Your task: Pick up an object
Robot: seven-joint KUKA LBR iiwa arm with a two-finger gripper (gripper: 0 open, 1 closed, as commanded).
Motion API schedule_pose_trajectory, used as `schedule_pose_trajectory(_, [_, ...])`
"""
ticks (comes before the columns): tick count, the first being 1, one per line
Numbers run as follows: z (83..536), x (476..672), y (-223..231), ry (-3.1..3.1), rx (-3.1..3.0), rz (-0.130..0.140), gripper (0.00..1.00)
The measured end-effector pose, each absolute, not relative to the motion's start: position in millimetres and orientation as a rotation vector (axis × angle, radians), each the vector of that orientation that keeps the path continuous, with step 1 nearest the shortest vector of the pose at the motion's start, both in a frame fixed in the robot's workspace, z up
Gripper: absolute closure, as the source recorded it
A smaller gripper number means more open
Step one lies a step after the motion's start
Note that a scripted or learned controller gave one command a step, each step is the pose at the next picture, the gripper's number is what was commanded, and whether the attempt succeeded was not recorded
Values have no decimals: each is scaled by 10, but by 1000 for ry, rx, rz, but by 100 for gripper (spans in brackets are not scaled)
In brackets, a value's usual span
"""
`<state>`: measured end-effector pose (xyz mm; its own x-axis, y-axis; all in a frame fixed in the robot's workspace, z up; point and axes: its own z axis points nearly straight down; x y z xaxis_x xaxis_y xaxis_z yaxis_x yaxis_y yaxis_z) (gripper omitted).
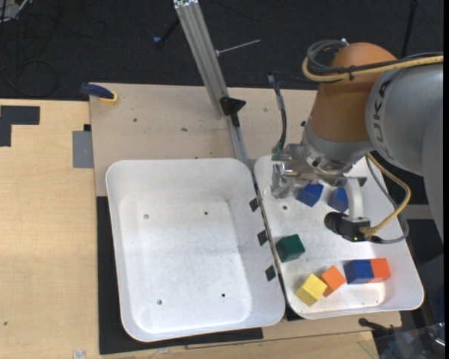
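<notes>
My gripper [283, 179] hangs low over the far left part of the right bin [404, 294], under the grey arm and its orange band [348, 99]. A blue block [310, 194] lies just to the right of the gripper, with a second blue block [338, 198] beside it, partly hidden by the wrist. A dark green block [289, 247] sits nearer the camera, by the bin's left wall. Along the front lie a yellow block [311, 288], an orange block [333, 278], a blue block [359, 271] and another orange block [380, 268].
The left bin [127, 200] stands next to the right one, their rims meeting by black clips [263, 237]. A slanted aluminium bar [206, 58] rises behind the bins. Black cable loops [352, 226] hang off the wrist over the right bin.
</notes>
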<state>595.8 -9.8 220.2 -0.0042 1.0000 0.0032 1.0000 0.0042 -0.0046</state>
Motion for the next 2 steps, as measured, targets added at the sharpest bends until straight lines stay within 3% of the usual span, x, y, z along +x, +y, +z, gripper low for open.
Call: schedule_pose_trajectory(2, [2344, 5681, 823, -2222, -2212, 5, 100])
